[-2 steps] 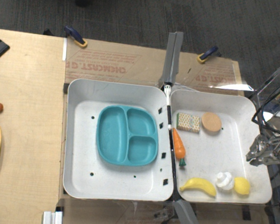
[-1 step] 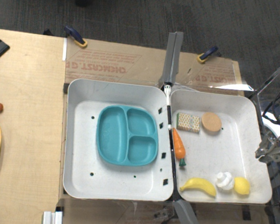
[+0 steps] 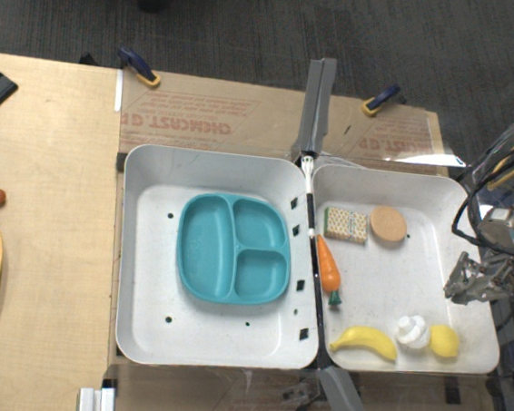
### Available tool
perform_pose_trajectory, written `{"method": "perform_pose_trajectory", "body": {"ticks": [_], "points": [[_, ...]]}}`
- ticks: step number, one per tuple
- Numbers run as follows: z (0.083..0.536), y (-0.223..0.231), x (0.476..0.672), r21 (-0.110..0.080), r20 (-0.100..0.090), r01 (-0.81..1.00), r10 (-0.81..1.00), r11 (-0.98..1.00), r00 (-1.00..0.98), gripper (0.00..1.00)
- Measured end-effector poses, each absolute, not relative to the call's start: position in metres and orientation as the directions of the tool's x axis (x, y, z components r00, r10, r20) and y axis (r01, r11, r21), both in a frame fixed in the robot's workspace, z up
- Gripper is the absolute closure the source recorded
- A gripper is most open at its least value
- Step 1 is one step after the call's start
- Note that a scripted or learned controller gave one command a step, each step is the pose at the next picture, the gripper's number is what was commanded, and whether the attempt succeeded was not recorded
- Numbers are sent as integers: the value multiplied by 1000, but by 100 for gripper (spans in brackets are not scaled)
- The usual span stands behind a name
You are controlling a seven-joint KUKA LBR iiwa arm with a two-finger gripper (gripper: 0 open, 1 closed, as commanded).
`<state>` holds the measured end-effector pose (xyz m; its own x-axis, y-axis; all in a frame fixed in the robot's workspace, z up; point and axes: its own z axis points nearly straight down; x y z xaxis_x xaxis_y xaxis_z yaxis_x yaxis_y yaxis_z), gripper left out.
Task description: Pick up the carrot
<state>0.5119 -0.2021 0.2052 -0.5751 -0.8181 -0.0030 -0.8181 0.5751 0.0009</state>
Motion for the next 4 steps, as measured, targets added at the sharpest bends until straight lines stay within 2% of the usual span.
{"method": "perform_pose_trajectory", "body": {"ticks": [1,2,3,4], "points": [[304,-222,491,-3,-5,-803,-803,596,-596,100],[235,-192,499,0,-4,-893,-893,450,-450,100],[306,-222,485,-3,-4,-884,-884,467,-467,100],[245,-220,516,0,-5,-932,-932,363,-362,100]]}}
